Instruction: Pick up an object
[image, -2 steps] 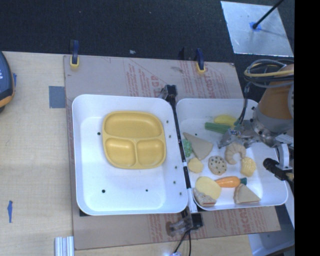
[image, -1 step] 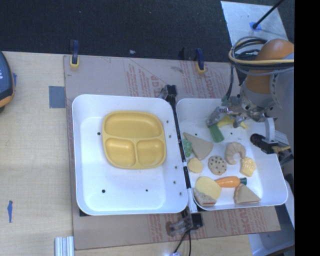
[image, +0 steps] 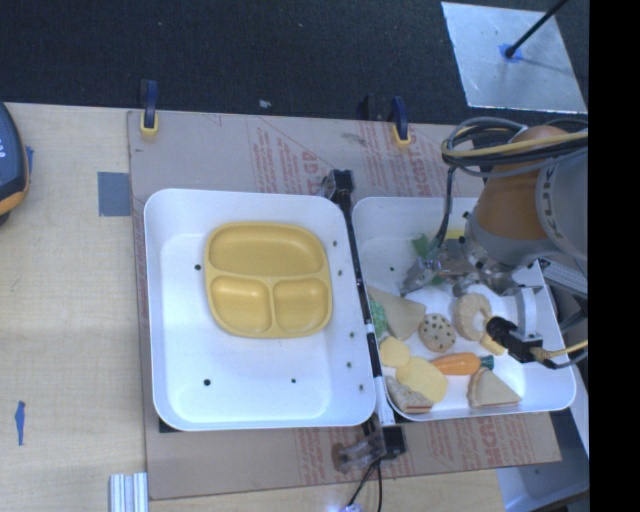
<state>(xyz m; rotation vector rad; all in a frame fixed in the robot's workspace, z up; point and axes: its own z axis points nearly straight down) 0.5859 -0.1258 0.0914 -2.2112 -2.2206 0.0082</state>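
In the right bin, gripper: the gripper (image: 452, 266) sits low over the bin's far half, among the toy food; how wide its jaws stand cannot be told from here, nor whether anything is held.
Near edge, right bin: a sandwich slice (image: 409, 398), a yellow piece (image: 424, 378), a carrot (image: 459, 364) and a pale wedge (image: 493, 390) lie close together.
Middle, right bin: a cookie (image: 436, 332) lies just beside a beige wedge (image: 397, 314); a pale roll (image: 470, 314) lies to its right, near the gripper.
Far part, right bin: a green piece (image: 423, 245) lies beside the gripper.
Right bin: white and shallow, rim (image: 400, 206) touching the left bin.
Left bin: white (image: 180, 370), holding a yellow divided plate (image: 268, 278) with three compartments.
Arm: grey, with an orange band (image: 512, 200) above the wrist, cables looped over it.
Writing: red print on the cardboard sheet (image: 290, 150) under the bins, too small to read.
Surface: a light wooden bench (image: 60, 330); clamps (image: 149, 108) hold the cardboard's far edge.
Room: dark floor (image: 250, 45) beyond the bench.
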